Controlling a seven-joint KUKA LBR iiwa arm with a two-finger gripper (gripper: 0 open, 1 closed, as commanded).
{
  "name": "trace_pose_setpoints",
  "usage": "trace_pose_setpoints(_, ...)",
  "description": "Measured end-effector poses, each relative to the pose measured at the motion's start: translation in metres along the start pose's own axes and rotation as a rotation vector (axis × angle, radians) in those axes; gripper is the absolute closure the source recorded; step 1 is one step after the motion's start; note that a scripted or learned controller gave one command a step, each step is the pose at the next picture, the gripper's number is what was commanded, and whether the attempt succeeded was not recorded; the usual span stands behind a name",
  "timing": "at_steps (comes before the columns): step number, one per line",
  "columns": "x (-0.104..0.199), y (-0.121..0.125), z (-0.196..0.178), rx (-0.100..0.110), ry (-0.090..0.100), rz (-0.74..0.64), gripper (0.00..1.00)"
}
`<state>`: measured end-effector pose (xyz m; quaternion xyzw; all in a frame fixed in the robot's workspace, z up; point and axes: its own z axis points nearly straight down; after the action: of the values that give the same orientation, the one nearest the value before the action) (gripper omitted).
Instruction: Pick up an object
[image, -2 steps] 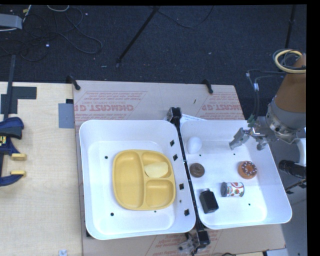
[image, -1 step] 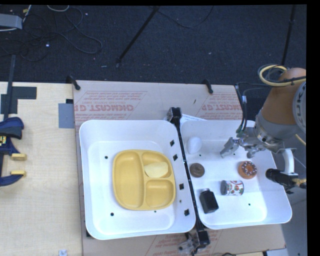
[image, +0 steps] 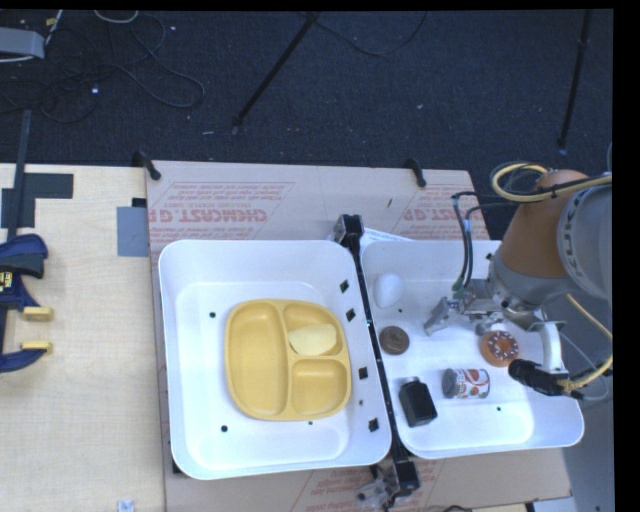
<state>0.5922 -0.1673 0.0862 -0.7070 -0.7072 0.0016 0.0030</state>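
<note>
- Two shallow white plastic bins sit side by side on a bench, seen from above at a slant; the left bin (image: 190, 300) and the right bin (image: 545, 430) meet along a dark clipped seam in the middle.
- In the left bin lies a yellow divided tray (image: 262, 360), smooth and rounded, with one long compartment and two smaller ones.
- A pale, flattish yellow piece (image: 313, 339) rests in the tray's upper right compartment.
- In the right bin, near the seam, lies a small brown disc (image: 394, 340), round and flat.
- Above the disc sits a white rounded object (image: 387, 290) that blends into the bin floor.
- Toward the front of the right bin lies a black rectangular block (image: 417, 401), matte and tilted.
- Just right of the block, a small can (image: 466, 383) lies on its side, with a red and white label.
- Above the can sits a round orange object (image: 499, 347) with a mottled surface.
- The grey arm with its orange band reaches in from the right; its metal gripper (image: 440, 316) hangs low over the right bin, between the brown disc and the orange object.
- Nothing can be seen between its fingers; I cannot tell whether they are spread or closed.
- Flat brown cardboard (image: 250, 205) with red printing lies under the bins.
</note>
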Motion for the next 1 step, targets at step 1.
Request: trace_pose_setpoints(1,-0.0001,-0.0004,-0.0012,-0.002,0.0,0.003,0.0)
